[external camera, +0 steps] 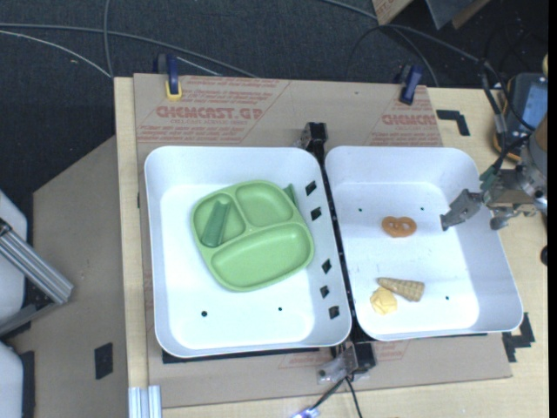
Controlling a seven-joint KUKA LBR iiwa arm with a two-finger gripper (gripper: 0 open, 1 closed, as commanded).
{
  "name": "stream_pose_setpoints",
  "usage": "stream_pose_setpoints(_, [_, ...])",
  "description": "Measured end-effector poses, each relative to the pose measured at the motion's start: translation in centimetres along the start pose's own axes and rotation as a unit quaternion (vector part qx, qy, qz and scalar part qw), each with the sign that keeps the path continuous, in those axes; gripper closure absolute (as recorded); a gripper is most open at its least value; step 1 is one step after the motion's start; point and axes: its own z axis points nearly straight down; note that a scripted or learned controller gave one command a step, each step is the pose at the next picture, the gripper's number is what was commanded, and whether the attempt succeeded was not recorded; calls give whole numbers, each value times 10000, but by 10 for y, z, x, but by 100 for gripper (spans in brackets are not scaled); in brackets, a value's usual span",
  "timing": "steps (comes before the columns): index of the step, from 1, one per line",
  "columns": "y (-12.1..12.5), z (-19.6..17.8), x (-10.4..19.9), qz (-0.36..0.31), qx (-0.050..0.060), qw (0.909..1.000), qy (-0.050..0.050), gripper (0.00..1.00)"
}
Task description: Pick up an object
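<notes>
Robot lab — clamped bins, loose cables.

Two white bins sit side by side on a cardboard sheet printed in red (the lettering runs along its far edge). Blue clamps grip that edge; cables cross the dark floor.

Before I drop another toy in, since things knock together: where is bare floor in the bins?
Right bin: bare along its far side, above the pretzel; crowded near the cone and yellow piece. Left bin: bare strip below the green plate.
</notes>
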Motion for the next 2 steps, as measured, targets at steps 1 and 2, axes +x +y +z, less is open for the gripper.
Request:
stream_pose_setpoints(1, [3,-6,0,-19,-63,10000,-16,0])
stream_pose_setpoints(2, [3,57,0,-16,-31,10000,-3,0])
